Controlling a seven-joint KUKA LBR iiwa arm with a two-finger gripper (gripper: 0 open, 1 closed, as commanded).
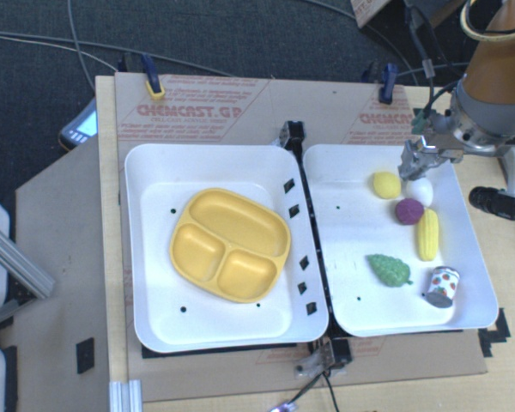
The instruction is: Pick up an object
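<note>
The right bin (352, 312) holds several small toy foods. A yellow lemon (385, 184) lies near its far side, with a white egg-like piece (421, 193) just right of it. A purple fruit (409, 211) and a yellow corn cob (427, 234) sit below them. Nearer the front are a green leafy piece (388, 269) and a small cupcake-like item (441, 286). My gripper (415, 165) hangs over the far part of this bin, just above the white piece and right of the lemon. Nothing is visibly held in it.
The left bin (146, 316) holds a yellow divided plate (230, 244). A black divider with clips (302, 221) runs between the bins. Blue clamps (152, 80) (386, 84) hold the board at the back. Cables cross the floor behind.
</note>
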